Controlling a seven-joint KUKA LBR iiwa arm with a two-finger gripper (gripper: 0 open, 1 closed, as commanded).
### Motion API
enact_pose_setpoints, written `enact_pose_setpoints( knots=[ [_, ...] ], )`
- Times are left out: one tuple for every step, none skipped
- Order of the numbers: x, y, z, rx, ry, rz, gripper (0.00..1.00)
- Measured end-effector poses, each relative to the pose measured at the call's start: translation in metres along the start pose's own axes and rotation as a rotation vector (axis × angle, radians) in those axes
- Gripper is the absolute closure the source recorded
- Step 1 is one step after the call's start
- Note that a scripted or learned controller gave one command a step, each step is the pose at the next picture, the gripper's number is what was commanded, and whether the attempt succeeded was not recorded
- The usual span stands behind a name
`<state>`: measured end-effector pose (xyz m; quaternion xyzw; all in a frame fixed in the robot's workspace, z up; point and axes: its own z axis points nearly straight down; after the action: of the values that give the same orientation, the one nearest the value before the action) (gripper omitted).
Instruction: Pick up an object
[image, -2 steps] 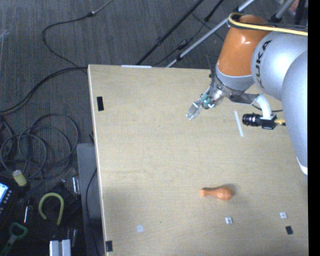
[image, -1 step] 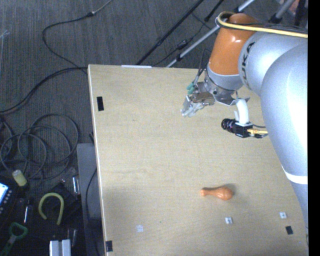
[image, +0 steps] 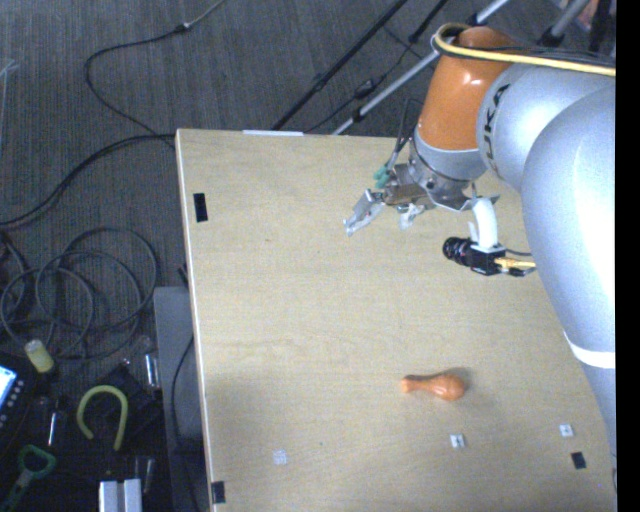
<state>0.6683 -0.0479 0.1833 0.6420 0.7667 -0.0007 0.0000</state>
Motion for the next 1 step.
enact_pose_setpoints(
  knots=[
    [-0.0608, -0.0113, -0.0007, 0.001, -0.001, 0.212, 0.0]
  ],
)
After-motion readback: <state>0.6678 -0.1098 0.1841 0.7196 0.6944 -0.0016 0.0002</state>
